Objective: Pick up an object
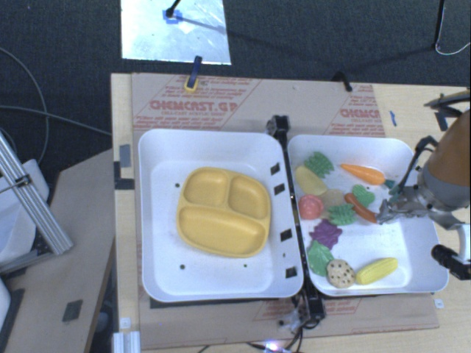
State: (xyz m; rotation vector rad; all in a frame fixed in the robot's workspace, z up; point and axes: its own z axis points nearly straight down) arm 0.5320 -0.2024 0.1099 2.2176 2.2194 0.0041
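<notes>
The claw (384,213) hangs low over the right bin (419,271), its tip at the right end of a red sausage-like piece (360,207); whether it is open or closed cannot be told. That piece's long axis slants from far-left to near-right. Just beside it lie green leaves (343,214) and a carrot (362,173) pointing right. Nearer sit a corn cob (376,270), a cookie (340,273) and purple grapes (325,234). The left bin (158,271) holds a yellow divided plate (223,211). The board (243,98) beyond reads "CHEMCAST GP".

Red "CHEMCAST GP" lettering repeats across the brown protective sheet (221,98) under the bins.
</notes>
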